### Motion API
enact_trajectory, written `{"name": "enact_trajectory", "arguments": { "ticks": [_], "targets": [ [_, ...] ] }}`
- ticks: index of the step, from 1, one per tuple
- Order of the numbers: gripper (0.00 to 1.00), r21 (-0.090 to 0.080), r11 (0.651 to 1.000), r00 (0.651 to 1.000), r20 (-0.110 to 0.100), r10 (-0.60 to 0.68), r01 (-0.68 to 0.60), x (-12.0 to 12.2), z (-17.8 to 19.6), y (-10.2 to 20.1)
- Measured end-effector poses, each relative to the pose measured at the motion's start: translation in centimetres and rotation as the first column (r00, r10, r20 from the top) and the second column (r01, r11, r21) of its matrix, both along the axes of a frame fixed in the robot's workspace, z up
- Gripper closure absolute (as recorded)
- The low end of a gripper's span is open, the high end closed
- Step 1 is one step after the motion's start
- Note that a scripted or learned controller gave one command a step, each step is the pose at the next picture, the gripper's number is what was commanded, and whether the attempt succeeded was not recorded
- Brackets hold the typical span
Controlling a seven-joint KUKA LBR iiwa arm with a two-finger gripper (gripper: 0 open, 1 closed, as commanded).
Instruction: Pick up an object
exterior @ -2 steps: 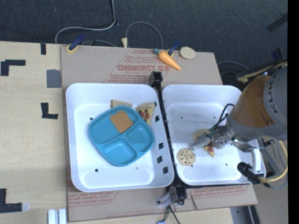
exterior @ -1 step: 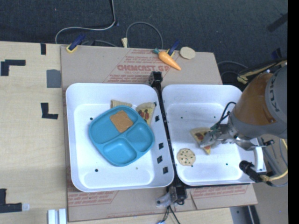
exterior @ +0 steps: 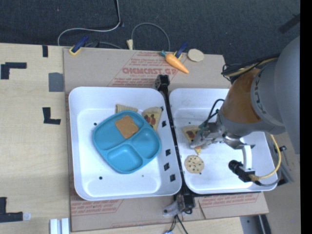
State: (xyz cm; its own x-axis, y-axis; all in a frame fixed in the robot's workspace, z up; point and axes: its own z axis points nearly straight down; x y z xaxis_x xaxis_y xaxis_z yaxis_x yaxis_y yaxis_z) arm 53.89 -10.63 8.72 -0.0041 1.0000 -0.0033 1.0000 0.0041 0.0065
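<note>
We see gripper [exterior: 197, 139] down in right bin [exterior: 253, 182], at pizza slice [exterior: 190, 133]; finger state we cannot tell. Cookie [exterior: 194, 165] lies just below pizza slice.

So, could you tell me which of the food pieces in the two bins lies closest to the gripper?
The pizza-like slice in the right bin, right at the gripper. The round cookie lies just below; the others are in the left bin.

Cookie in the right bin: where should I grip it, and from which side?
Probably straight from above, fingers spanning the rim of the cookie. It lies flat on the right bin floor, apart from the gripper and the bin wall, so its round edge is free all round.
</note>
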Motion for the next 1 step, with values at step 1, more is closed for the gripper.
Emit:
{"name": "enact_trajectory", "arguments": {
  "ticks": [1],
  "targets": [
    [1.0, 0.004, 1.0, 1.0, 0.005, 0.003, -0.003, 1.03, 13.12, 4.55]
  ]
}}
